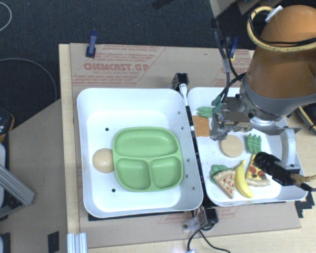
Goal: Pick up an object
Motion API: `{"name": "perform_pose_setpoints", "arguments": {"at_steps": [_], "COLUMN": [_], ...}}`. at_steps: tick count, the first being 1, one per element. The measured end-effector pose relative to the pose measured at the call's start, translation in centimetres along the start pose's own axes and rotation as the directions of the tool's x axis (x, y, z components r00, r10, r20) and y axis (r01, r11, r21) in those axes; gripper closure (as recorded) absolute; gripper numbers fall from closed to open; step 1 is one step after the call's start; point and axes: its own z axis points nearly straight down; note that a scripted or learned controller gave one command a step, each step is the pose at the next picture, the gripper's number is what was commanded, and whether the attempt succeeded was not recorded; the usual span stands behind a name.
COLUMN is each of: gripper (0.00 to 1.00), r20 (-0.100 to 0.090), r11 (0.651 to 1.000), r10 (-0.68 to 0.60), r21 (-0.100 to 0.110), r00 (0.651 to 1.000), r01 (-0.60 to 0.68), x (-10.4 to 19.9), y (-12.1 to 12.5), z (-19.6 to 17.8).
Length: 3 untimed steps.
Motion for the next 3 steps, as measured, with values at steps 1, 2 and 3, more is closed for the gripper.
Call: {"name": "perform_pose_setpoints", "arguments": {"at_steps": [1,2,3], "gripper": [1.00,1.00,1.00], "r20": [-0.005,0.000,-0.006], "r11": [1.000,1.000,1.000], "r10": [-0.010,0.001,-0.010], "r21": [-0.023,-0.005,-0.026], "r00": [1.000,1.000,1.000], "r01": [0.010,-0.001,0.010], "x": [5.9,1.4,6.0], "y": [0.1,1.7,0.0], "z": [-7.7,0.6,-9.6]}}
